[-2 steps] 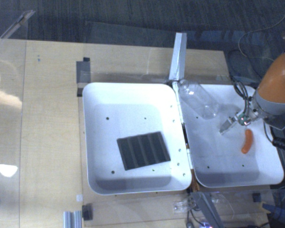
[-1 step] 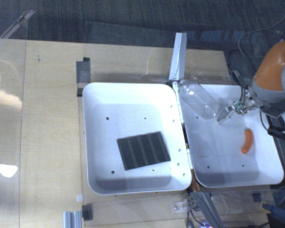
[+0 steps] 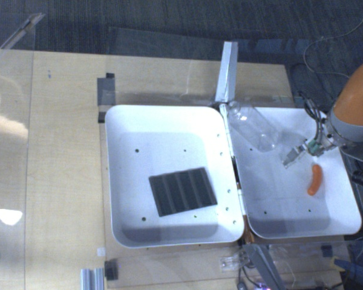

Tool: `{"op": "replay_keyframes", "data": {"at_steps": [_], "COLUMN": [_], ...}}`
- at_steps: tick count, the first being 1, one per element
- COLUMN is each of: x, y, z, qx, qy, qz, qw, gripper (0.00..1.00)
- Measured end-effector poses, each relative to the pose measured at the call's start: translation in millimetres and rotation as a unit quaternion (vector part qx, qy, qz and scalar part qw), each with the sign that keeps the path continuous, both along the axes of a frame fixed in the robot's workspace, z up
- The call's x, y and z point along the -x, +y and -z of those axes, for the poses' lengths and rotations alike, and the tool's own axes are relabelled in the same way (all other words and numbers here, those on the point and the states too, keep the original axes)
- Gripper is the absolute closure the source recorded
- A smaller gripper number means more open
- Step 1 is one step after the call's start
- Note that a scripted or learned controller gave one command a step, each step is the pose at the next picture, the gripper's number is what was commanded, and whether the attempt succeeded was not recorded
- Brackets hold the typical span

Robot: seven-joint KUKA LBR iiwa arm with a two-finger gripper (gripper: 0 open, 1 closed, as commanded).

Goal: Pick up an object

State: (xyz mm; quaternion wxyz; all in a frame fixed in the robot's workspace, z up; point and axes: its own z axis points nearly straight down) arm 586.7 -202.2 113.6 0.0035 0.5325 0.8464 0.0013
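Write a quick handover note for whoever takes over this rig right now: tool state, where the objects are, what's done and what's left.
Tool: low over the right white bin, near its back; nothing visible between its fingers, and whether they are open or shut is unclear.
Objects: small orange sausage-shaped piece lies on the right bin's floor, just in front of the tool. Clear plastic bottle lies in that bin's back left corner. Dark ribbed rectangular mat lies flat in the left white bin.
Done: no object lifted.
Left: grasp one and lift it.

A pale wooden bench [image 3: 48,180] stands on dark carpeted floor [image 3: 169,5], glare at left.
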Motion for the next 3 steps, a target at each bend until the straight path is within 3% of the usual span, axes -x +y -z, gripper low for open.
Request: {"op": "replay_keyframes", "data": {"at_steps": [1, 2, 3], "x": [20, -10, 31], "y": [-3, 20, 1], "z": [24, 15, 24], "qx": [0.0003, 0.0008, -0.0012], "qy": [-0.003, -0.001, -0.002], "qz": [-0.01, -0.084, 0.103], "qw": [0.9999, 0.9965, 0.9947], "gripper": [0.0, 0.0, 0.0]}}
